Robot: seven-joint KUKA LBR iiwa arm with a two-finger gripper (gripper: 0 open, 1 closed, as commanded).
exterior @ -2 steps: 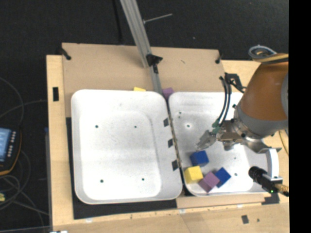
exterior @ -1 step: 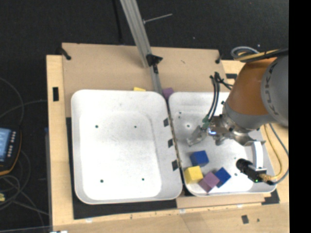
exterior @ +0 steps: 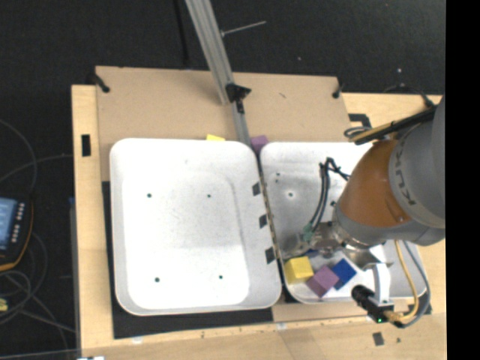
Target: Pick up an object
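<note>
In the right bin [exterior: 300, 172], near its front edge, lie a yellow block [exterior: 298, 268], a purple block [exterior: 324, 279] and a blue block [exterior: 343, 271], close together. The grey arm with its orange band [exterior: 375, 190] reaches down over that bin from the right. My gripper [exterior: 319, 244] sits low just above and behind the blocks, close to the yellow one. The wrist and cables cover its fingers. A small green piece [exterior: 307, 236] shows beside the gripper.
The left bin [exterior: 184, 223] lies alongside, split from the right one by a divider [exterior: 264, 208]. A small yellow block [exterior: 215, 138] and a purple block [exterior: 259, 142] rest on the bench behind the bins. A metal pole [exterior: 214, 43] slants up at the back.
</note>
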